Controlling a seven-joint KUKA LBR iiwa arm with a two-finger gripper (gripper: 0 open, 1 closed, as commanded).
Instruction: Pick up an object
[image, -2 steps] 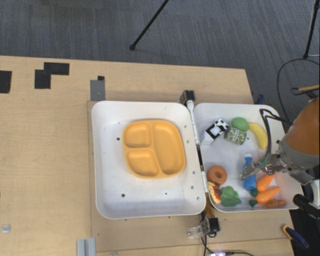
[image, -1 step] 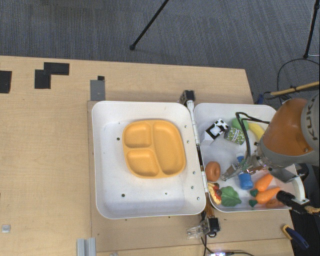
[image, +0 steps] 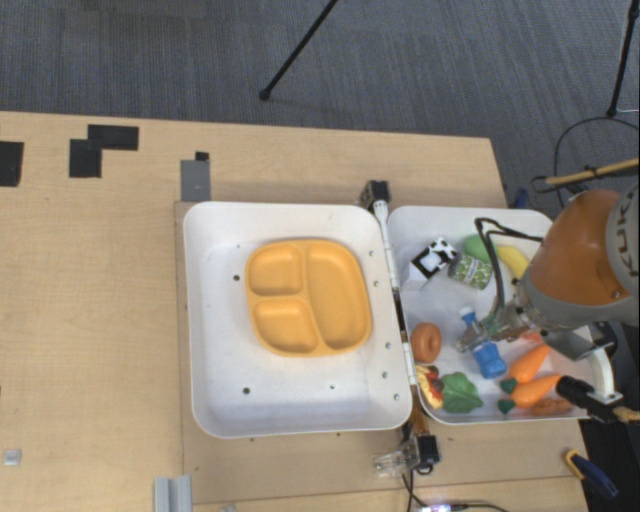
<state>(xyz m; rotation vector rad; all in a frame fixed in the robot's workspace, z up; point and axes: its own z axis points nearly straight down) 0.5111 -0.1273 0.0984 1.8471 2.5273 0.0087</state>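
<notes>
Fingers: state cannot be told; the gripper (image: 488, 335) is lowered over the blue toy (image: 487, 357).
Blue toy: in the right bin (image: 452, 225), probably light, stiff, smooth; best taken across its narrow sides.
Neighbours: carrots (image: 532, 378) crowded beside.

White bins (image: 215, 330) — one bears a yellow-orange tray (image: 305, 297), the other a blue block (image: 487, 358) and orange carrots (image: 530, 385).

Orange three-compartment plate (image: 305, 297) in the left white bin (image: 215, 310) on the wooden bench (image: 90, 330)
</notes>
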